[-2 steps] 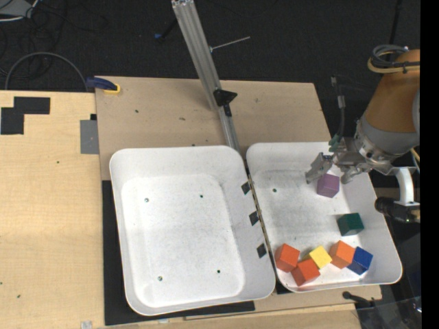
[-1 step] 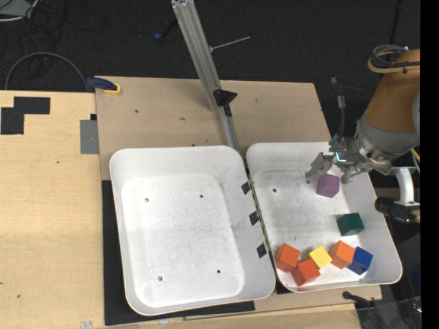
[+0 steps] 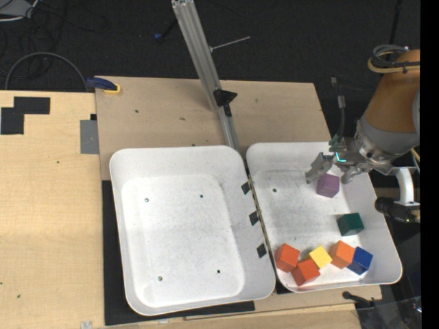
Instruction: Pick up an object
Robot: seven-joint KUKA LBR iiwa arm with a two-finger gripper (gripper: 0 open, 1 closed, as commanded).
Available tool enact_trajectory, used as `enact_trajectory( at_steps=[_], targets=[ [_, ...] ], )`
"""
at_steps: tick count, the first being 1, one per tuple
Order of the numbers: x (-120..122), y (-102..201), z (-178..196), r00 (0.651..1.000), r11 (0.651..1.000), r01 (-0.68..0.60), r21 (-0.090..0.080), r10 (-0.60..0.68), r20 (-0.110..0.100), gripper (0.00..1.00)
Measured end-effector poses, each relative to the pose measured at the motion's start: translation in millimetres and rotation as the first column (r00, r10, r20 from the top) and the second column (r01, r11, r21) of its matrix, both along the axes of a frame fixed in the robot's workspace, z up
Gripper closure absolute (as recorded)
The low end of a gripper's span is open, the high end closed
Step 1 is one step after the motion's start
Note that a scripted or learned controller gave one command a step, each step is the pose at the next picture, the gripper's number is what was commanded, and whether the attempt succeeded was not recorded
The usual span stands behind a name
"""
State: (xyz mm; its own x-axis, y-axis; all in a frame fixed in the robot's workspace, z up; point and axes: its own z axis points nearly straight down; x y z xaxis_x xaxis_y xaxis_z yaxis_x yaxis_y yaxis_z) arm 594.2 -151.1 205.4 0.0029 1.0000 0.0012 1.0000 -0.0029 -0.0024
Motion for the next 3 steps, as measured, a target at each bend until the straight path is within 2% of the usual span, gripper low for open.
enact_trajectory(
  at_steps=[1, 2, 3],
  targets=[
    [10, 10, -57, 1.0, 1.0, -0.005, 0.001, 0.005, -0.006, 0.0],
    [31, -3, -15, 1.0, 1.0, -0.008, -0.003, 0.008, 0.005, 0.0],
    [30, -2, -17, 1.0, 1.0, -0.01, -0.001, 0.01, 0.0, 0.0]
  ],
)
